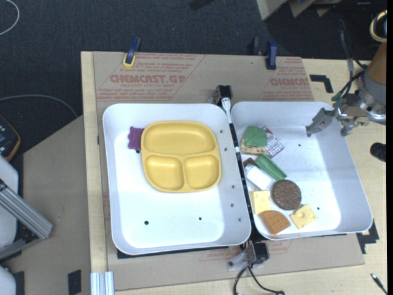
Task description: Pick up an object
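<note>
camera view has the gripper (331, 120) hovering with jaws spread and holding nothing over the right bin (344, 183), well apart from the toy food cluster (273, 189) at its left wall, so it should centre over one piece before descending.

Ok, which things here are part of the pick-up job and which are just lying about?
Job: gripper; right bin with green sandwich, green stick, brown cookie, cheese cube.
Lying about: yellow tray, purple thing, left bin, clamps.
</note>
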Action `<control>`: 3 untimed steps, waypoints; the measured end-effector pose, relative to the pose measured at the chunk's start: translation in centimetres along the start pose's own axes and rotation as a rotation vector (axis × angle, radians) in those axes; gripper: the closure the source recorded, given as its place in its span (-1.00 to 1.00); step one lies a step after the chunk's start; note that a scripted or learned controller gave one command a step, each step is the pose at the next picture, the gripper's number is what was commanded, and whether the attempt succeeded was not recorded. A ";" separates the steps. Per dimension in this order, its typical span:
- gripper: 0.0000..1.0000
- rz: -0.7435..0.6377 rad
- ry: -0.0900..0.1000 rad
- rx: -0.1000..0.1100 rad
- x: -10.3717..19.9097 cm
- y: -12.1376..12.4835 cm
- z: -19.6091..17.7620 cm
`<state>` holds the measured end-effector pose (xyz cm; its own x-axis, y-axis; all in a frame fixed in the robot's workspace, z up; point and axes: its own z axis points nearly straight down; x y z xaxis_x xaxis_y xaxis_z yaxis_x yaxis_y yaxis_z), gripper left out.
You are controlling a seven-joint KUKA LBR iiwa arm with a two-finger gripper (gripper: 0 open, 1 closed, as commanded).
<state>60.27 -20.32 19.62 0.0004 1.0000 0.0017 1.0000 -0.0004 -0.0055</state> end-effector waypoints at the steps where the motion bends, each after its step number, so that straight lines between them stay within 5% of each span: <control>1: -1.00 -0.001 0.000 0.001 -0.1 -0.4 6.3; 2: -1.00 -0.001 0.001 0.001 0.0 -0.5 11.5; 3: 1.00 0.000 -0.002 -0.007 -0.1 -0.3 10.0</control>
<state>59.97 -20.39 9.60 -0.0001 1.0000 -0.0007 1.0000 0.0001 0.0020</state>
